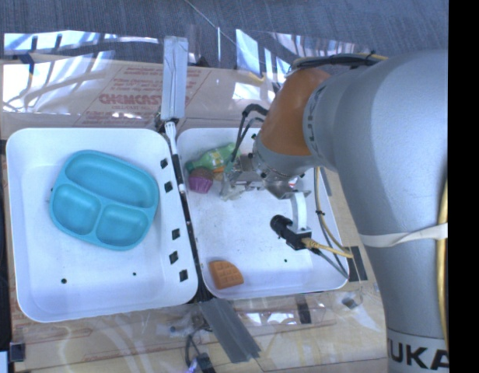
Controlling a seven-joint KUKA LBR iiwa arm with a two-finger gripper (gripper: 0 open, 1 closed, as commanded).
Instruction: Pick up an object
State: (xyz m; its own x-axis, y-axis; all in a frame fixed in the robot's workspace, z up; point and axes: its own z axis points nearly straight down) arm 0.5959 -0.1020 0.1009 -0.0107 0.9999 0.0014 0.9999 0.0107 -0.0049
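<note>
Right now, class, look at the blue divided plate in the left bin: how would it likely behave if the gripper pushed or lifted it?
The blue divided plate looks like moulded plastic, so probably stiff and light. It lies flat on the left bin floor, so a push would likely slide it rather than tip it. Its low rounded rim may give two fingers little to grip.

Both bins (37,286) white. Divided plate (103,200) turquoise blue. Small object (201,180) purple, one beside it (211,159) green-yellow. Waffle-like piece (225,273) orange, grid pattern. Arm (379,146) grey, orange band (290,123).
</note>
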